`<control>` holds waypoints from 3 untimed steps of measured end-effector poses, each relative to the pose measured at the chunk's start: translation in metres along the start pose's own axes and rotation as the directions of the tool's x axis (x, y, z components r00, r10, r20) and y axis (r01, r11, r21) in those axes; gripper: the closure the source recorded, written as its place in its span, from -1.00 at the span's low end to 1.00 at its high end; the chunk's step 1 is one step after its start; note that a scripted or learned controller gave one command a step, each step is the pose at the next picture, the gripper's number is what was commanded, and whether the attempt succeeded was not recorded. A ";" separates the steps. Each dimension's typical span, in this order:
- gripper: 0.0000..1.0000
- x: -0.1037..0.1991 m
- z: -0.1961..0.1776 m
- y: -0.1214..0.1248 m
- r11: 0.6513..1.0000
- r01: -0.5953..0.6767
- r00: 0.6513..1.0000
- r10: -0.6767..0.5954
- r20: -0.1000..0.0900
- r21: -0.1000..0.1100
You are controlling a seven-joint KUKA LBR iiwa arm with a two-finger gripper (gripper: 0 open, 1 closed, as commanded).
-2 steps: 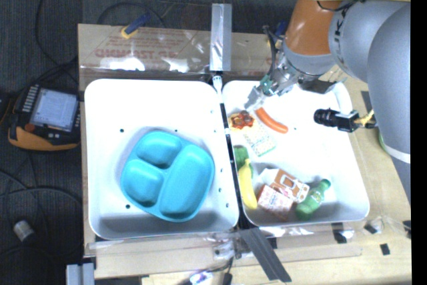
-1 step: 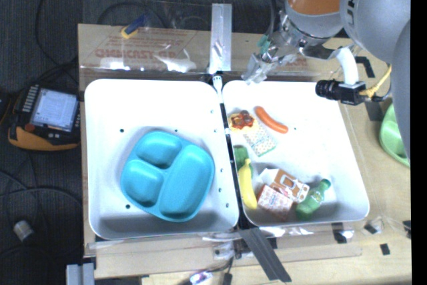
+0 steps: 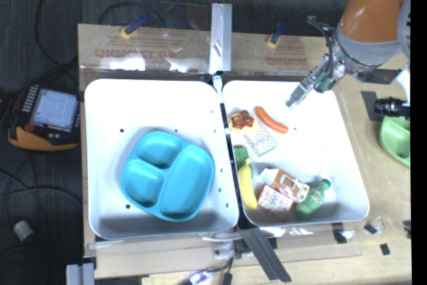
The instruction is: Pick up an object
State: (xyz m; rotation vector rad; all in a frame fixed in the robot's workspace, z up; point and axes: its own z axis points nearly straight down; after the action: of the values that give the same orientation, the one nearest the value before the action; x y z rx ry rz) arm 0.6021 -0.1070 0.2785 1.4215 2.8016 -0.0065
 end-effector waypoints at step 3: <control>-1.00 -0.009 0.084 0.002 0.957 0.291 0.957 -0.291 -0.001 -0.002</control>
State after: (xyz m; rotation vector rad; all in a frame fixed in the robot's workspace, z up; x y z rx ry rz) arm 0.6092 -0.1137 0.1947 0.9941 2.9809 -0.0038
